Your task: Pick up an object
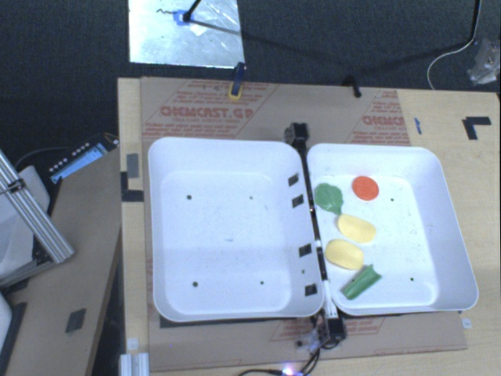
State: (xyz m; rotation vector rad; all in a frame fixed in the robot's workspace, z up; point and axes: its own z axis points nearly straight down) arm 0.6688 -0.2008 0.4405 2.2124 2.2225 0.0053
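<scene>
in the right bin (pixel 438 210) you have a red disc (pixel 365 187), green leaf (pixel 329 198), two yellow pieces (pixel 356 228) and a green pod (pixel 361 282).

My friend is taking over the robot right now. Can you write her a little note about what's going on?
In the right bin: a green leaf piece, an orange-red disc, two yellow pieces and a green pod, all near its left wall.
Done: nothing lifted yet; every piece lies on the bin floor.
Left: pick one up.
</scene>
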